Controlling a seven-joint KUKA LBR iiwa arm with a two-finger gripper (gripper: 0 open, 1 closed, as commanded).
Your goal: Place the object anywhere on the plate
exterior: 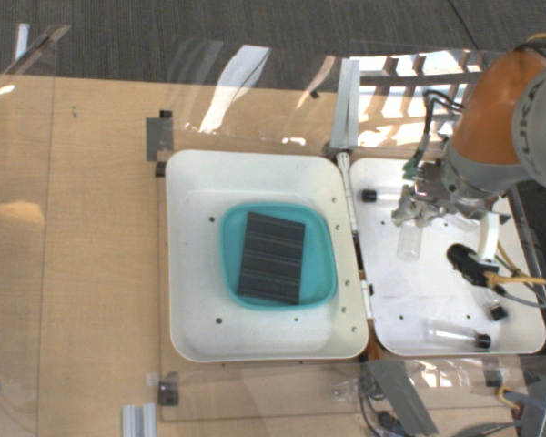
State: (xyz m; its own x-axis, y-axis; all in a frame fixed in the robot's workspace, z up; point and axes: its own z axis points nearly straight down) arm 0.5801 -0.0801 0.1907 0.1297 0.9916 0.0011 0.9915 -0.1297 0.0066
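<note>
The left bin [255, 167] holds a teal plate [320, 262] at its middle, and a dark grey block [272, 258] lies flat on that plate, rectangular and ribbed crosswise, leaving only a teal border. The right bin [428, 289] holds a clear tube [408, 242] just below the pincer [414, 209], a black-capped tube [455, 337] along its near edge and a small black cap [369, 194] by its far left corner. Whether the pincer is clenched or released cannot be told.

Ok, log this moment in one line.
gripper: over right bin | plate: left bin, dark block on it | clear tube: right bin
</note>
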